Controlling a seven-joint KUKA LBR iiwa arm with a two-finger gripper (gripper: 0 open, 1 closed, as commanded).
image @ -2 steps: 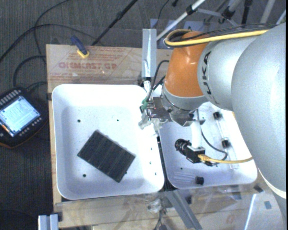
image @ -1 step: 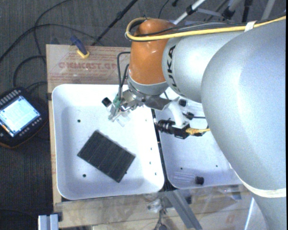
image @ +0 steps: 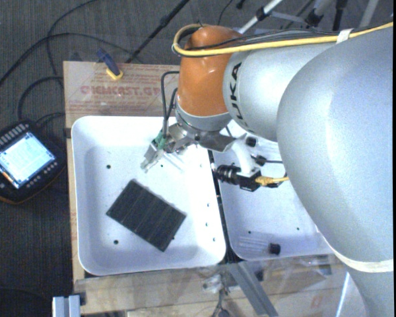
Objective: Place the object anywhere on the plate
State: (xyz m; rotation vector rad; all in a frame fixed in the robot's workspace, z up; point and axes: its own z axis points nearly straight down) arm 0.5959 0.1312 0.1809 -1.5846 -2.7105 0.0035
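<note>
Dark ribbed plate (image: 146, 215), rectangular, lying flat and skewed in the left bin (image: 86, 177), long axis running from upper left to lower right.

Tool (image: 152, 154) above the plate in the picture and near it, over the same bin's upper middle, pointing down-left from the orange-banded arm (image: 204, 78). Width of the tool's opening: cannot be told at this slant.

Small green item (image: 160, 140), taken here for the task's object, right at the tool, just beyond the plate's upper corner. Gripped, or merely close against the tool: not to be settled from this view.

Relation governing the coming move: plate's centre lying downward in the picture and slightly left of the tool, well inside the bin walls. Judged requirement: a short carry toward the plate's middle, then a lowering, with the skew of the plate's long axis leaving least room toward its upper-right and lower-left edges.

Writing: "UKA" readable on the arm's grey housing (image: 234, 84), up and right of the plate. Faded reddish lettering on the worktop board (image: 112, 90) beyond the bin from the plate, not legible. Pale label (image: 254, 244) in the right bin (image: 251, 233), right of the plate, too small to read. Handheld screen (image: 23, 157) left of the plate, lit, text unreadable.
</note>
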